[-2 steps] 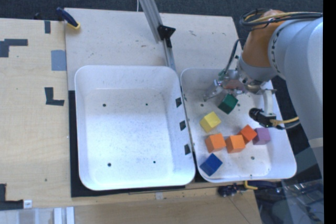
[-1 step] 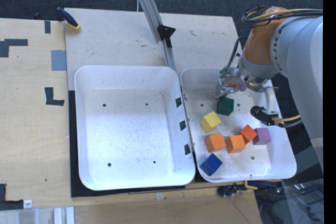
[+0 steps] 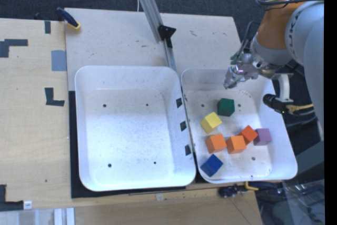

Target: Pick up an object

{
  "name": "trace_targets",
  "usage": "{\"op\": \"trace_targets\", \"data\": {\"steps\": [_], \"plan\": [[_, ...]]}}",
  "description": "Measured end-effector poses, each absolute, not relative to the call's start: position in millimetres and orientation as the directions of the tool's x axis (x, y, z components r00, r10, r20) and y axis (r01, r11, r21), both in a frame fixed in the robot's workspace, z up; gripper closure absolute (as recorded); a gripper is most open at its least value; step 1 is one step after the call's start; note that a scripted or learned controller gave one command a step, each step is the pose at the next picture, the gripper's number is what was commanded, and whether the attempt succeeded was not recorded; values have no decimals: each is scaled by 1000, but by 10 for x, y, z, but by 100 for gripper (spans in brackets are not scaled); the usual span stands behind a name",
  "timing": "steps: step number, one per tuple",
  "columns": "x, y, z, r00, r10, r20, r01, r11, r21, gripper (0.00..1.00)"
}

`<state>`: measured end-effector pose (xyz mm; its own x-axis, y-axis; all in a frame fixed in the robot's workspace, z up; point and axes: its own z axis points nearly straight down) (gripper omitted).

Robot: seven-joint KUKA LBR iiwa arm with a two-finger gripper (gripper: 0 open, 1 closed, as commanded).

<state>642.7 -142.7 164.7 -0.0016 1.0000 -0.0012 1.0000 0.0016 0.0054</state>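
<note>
In the camera view we see the gripper point(image 3: 232, 80) hanging over the far part of the right bin point(image 3: 279, 158), its fingertips pointing down; we cannot tell how it is set, as the view is too small there. Nearest it lies the green cube point(image 3: 226, 107), just below and apart from it. Further toward us sit the yellow cube point(image 3: 211, 121), two orange cubes point(image 3: 216, 142) point(image 3: 236, 144), a third orange cube point(image 3: 248, 134), the purple cube point(image 3: 263, 136) and the blue cube point(image 3: 211, 165). The left bin point(image 3: 84, 113) stands beside.
</note>
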Motion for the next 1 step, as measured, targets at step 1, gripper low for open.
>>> {"op": "trace_targets", "data": {"steps": [1], "plan": [[6504,-1431,2271,-2,1000,-2,1000,2,7,100]]}}
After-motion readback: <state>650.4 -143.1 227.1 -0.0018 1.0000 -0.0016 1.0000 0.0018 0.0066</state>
